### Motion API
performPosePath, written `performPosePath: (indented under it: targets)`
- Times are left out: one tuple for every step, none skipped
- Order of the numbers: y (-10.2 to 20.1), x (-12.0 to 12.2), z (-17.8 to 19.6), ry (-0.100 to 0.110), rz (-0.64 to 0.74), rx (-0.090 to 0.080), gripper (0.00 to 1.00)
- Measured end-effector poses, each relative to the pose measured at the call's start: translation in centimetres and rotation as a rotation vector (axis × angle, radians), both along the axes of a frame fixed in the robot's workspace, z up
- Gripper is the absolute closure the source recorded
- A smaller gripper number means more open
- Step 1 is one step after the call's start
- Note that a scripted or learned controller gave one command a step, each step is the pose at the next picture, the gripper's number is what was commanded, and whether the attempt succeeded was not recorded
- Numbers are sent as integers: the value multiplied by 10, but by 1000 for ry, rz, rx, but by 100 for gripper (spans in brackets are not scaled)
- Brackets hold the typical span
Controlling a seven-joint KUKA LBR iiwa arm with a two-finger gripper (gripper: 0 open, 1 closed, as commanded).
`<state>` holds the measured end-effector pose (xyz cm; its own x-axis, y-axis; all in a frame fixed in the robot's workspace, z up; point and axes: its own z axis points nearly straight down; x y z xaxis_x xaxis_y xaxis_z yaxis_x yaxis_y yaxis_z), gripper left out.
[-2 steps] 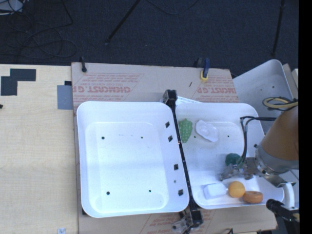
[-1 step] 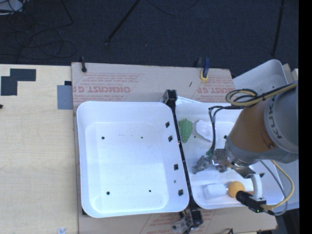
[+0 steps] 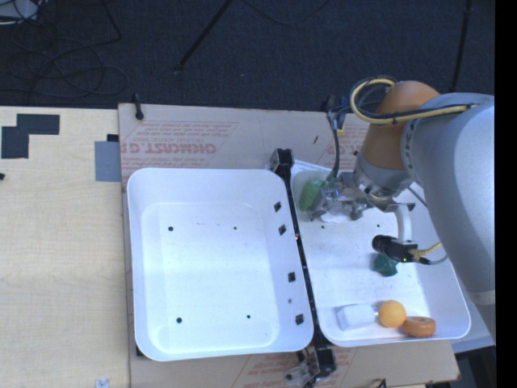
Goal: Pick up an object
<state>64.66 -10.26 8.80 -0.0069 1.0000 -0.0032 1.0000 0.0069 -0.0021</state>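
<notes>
The right bin (image 3: pixel 355 285) holds several small objects. A green object (image 3: pixel 311 193) lies at its far left corner, and my gripper (image 3: pixel 338 204) hangs low right beside it, close to the bin floor. A teal object (image 3: pixel 385 266) sits mid-bin under a black part. Along the near edge lie a white block (image 3: pixel 353 316), an orange ball (image 3: pixel 392 313) and an orange ring-shaped piece (image 3: pixel 419 326). The grey arm with its orange band (image 3: pixel 397 128) comes in from the right and covers the bin's far right part.
The left bin (image 3: pixel 210 261) stands beside the right one, with a black divider strip (image 3: pixel 295 245) between them. Both rest on a cardboard sheet (image 3: pixel 186 140) on the bench. Cables loop above the wrist.
</notes>
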Motion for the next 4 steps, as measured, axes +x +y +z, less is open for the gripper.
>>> performPosePath:
  targets:
    - [0, -3, 9, 3, -1, 2, 100]
    - [-1, -4, 9, 5, 1, -3, 0]
    - [-1, -4, 19, 5, 2, 0, 100]
    - [57, 0, 191, -19, 0, 5, 100]
